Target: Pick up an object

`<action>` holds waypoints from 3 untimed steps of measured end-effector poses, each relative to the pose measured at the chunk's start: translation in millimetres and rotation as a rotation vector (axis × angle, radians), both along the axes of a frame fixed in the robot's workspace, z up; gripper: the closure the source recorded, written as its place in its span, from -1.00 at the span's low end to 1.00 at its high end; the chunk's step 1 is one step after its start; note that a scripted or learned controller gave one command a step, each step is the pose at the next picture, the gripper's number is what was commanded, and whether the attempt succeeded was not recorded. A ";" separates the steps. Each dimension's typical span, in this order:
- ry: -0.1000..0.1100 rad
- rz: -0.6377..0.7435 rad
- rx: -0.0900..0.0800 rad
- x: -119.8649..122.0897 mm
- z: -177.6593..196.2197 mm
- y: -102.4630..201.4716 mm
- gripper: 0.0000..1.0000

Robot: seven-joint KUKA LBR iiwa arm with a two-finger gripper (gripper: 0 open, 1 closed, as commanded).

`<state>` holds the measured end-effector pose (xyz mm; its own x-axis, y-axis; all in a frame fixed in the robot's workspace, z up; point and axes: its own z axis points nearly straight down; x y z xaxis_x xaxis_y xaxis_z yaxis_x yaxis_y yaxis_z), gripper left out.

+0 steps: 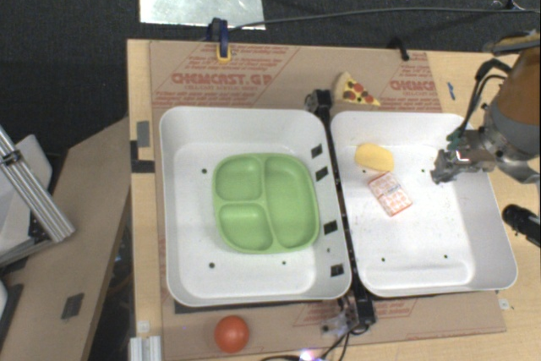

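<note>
Yellow lump [374, 156] lies roughly crosswise; gripper [445, 167] hovers apart, finger spacing unclear.

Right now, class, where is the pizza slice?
The pizza slice lies on the bench behind the bins, just beyond the right bin's back-left corner.

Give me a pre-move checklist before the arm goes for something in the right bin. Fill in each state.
1. Targets in the right bin: ok, a yellow lump and a pink packet lie there.
2. The two are separable: cannot tell, they sit close, possibly touching.
3. End effector over the right bin: ok, near its right side.
4. End effector above a target: not ok, both lie to its left.
5. Path to the targets: ok, bare bin floor between.
6. Finger opening: cannot tell.
</note>
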<state>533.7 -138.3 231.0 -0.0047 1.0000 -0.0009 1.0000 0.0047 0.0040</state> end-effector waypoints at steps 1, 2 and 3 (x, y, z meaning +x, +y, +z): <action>0.000 0.005 0.001 18.5 7.0 57.4 1.00; 0.002 0.004 0.002 29.5 -3.1 115.0 1.00; 0.001 0.003 0.001 42.4 -13.2 162.2 1.00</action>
